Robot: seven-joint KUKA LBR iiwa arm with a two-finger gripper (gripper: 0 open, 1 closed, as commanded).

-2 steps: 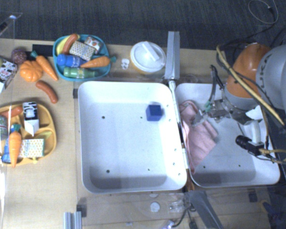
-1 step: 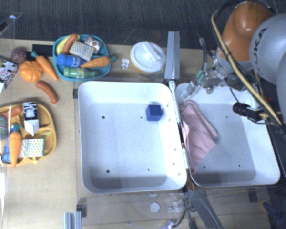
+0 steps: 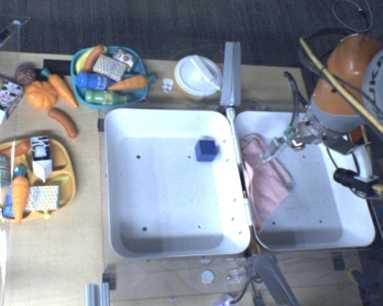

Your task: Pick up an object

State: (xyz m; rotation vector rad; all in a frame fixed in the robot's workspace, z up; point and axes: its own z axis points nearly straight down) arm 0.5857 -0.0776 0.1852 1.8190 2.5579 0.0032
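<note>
A pink cloth [image 3: 265, 182] lies crumpled along the left side of the right bin [image 3: 332, 228]. A small blue cube [image 3: 206, 150] sits in the left bin [image 3: 147, 228], toward its upper right. My gripper [image 3: 276, 145] reaches in from the right and hangs low over the upper end of the cloth. Its fingers stand open, with nothing between them. The grey arm with its orange band [image 3: 348, 56] rises behind it at the right.
Toy food lies on the bench to the left: a blue bowl [image 3: 108, 75], a yellow tray [image 3: 32, 180], a pumpkin [image 3: 40, 94] and a sausage [image 3: 64, 122]. A white lidded bowl [image 3: 196, 76] stands behind the bins. Cables [image 3: 354, 180] hang over the right bin's right edge.
</note>
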